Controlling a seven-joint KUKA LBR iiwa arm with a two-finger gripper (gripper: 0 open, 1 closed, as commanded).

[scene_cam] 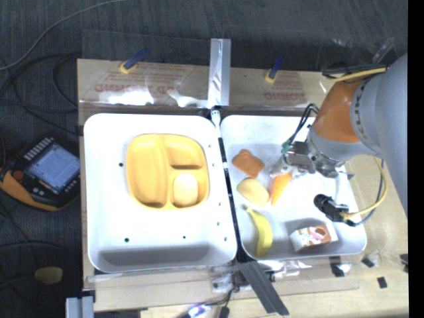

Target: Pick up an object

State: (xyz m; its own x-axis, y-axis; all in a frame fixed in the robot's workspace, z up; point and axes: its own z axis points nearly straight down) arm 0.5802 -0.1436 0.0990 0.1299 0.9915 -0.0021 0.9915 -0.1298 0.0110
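Note:
The right bin point(344, 244) holds several items: an orange block point(247, 163), a pale yellow rounded piece point(253, 191), an orange carrot point(279, 187), a yellow banana point(262, 231) and a small printed carton point(310, 237). My gripper point(293, 161) hangs low over the middle of this bin, right at the carrot's upper end. The wrist and its dark mount cover the tips. Whether the carrot is touched cannot be made out.
The left bin point(106, 244) carries a yellow divided tray point(165, 171). The grey arm with its orange band point(338, 121) spans the right bin's far right side. A black cable fitting point(328, 206) hangs near the carton. A handheld controller point(43, 171) lies left of the bench.

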